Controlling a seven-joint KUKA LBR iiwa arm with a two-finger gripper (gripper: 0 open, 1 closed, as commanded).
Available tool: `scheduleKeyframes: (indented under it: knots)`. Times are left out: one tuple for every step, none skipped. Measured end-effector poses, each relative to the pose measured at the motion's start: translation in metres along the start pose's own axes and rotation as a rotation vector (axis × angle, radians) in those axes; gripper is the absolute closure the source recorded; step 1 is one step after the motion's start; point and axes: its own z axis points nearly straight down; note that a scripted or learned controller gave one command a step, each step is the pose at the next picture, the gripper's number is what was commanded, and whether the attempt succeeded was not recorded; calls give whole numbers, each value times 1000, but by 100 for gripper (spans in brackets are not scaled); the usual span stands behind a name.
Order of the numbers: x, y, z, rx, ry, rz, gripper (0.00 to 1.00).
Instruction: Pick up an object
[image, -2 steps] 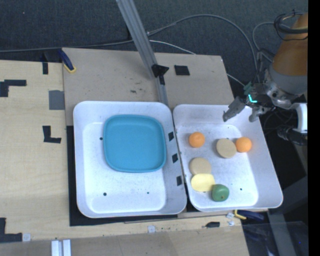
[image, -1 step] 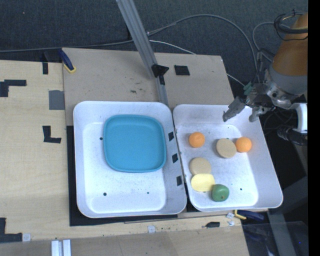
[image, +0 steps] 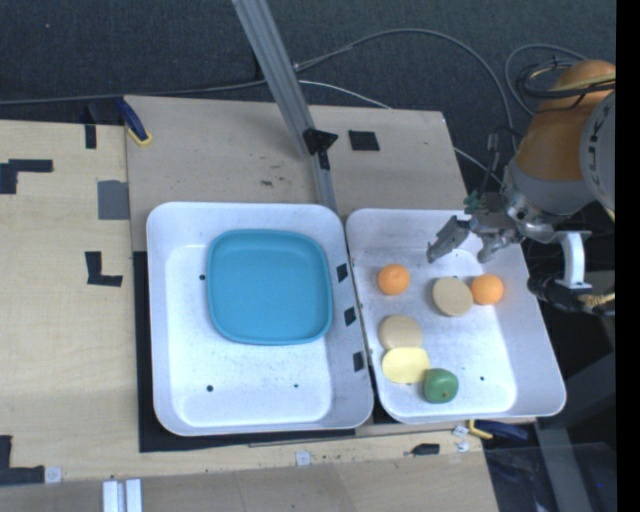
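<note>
My gripper (image: 466, 244) hangs open over the far part of the right bin (image: 520, 385), its two dark fingers spread with nothing between them. Below it lie a beige round piece (image: 452, 296) and a small orange ball (image: 487, 290) side by side. A second orange ball (image: 393, 279) sits further left. Toward the front lie another beige piece (image: 400, 330), a yellow piece (image: 405, 364) and a green ball (image: 439, 385), close together.
A square blue plate (image: 269, 285) rests in the left bin (image: 180, 400). A slanted metal pole (image: 290, 90) rises behind the bins. Cables run across the dark floor at the back right.
</note>
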Motion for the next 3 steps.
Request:
scheduleKeyframes:
  knots:
    - [-6,-8,51,-1,0,1,0]
    - [-1,-5,112,-1,0,0,0]
    - [-1,-4,100,-5,-1,0,100]
